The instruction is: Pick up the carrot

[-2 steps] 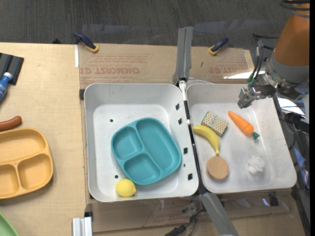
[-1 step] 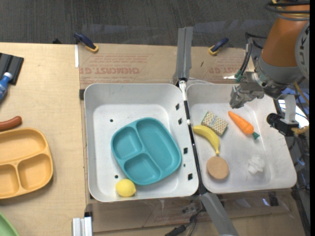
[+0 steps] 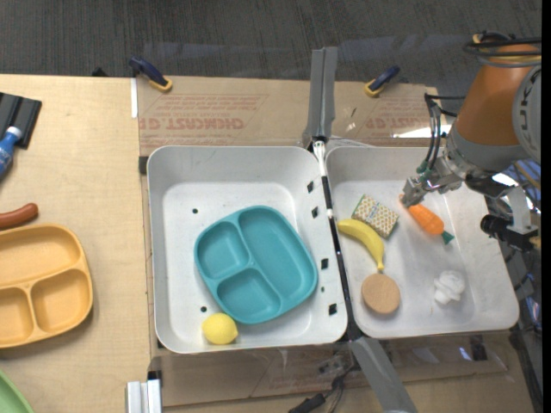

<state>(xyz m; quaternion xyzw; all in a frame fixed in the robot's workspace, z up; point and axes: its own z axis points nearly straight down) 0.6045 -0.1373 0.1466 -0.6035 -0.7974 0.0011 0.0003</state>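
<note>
The gripper (image 3: 417, 191) hangs low over the right bin (image 3: 482, 317), near its back wall, and its tip sits right at the upper-left end of the carrot (image 3: 426, 220). Whether it is open or closed cannot be told, since the wrist and cables above it cover most of it and the metal parts blur together. Whether it actually touches the carrot is also unclear; nothing shows the carrot lifted off the bin floor.

Going left to right: an orange divided tray (image 3: 39, 289) lies at the table's (image 3: 86, 144) left edge, cut off by the frame, with a sausage-like piece (image 3: 17, 216) just above it, also cut off. The left bin (image 3: 168, 231) holds a teal divided plate (image 3: 254, 265) and a yellow lemon (image 3: 219, 328) tucked against the plate's lower-left rim. In the right bin, a banana (image 3: 366, 239) curves beside a patterned sponge (image 3: 375, 215), with a round tan disc (image 3: 380, 293) just below the banana's lower end. A small white object (image 3: 448, 286) lies further right, too pale against the bin to identify.

The carrot lies flat in the upper right part of the right bin, its long axis slanting from upper left to lower right, green top toward the lower right.
</note>
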